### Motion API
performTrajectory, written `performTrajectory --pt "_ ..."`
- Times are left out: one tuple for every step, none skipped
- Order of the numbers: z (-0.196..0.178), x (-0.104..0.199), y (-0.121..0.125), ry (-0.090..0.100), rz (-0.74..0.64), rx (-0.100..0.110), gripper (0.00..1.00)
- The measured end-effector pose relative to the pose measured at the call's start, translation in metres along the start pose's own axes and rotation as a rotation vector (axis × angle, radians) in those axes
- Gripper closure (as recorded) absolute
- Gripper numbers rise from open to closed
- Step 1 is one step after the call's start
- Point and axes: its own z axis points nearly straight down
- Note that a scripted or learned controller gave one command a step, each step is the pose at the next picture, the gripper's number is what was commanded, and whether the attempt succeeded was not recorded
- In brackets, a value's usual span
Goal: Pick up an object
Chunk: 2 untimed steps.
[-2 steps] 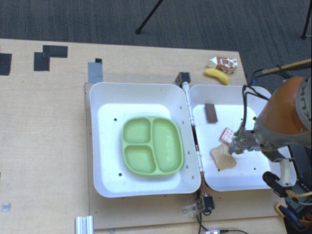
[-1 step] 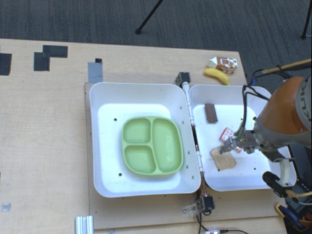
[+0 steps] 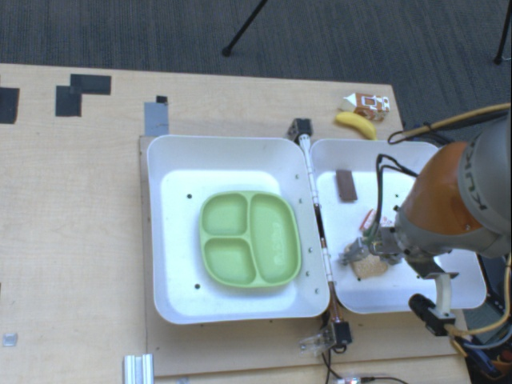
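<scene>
Evidently the pickup is only at the reaching stage. The claw (image 3: pixel 362 250) is low in the right bin (image 3: pixel 352 294), directly over a tan, bread-like piece (image 3: pixel 371 268), seemingly touching it; whether it is released or clenched I cannot tell. Nothing looks lifted. A small brown block (image 3: pixel 346 186) lies farther back in the same bin, apart from the arm. The left bin (image 3: pixel 172 214) holds a green divided plate (image 3: pixel 250 239). A banana (image 3: pixel 355 124) sits on the counter (image 3: pixel 72 238) outside. Gripping and raising remain.
</scene>
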Motion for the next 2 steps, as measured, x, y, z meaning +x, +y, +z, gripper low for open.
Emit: performTrajectory --pt "-0.011 0.0 0.002 0.0 -0.003 -0.006 1.0" --pt "-0.098 0.081 0.0 0.004 -0.004 0.003 1.0"
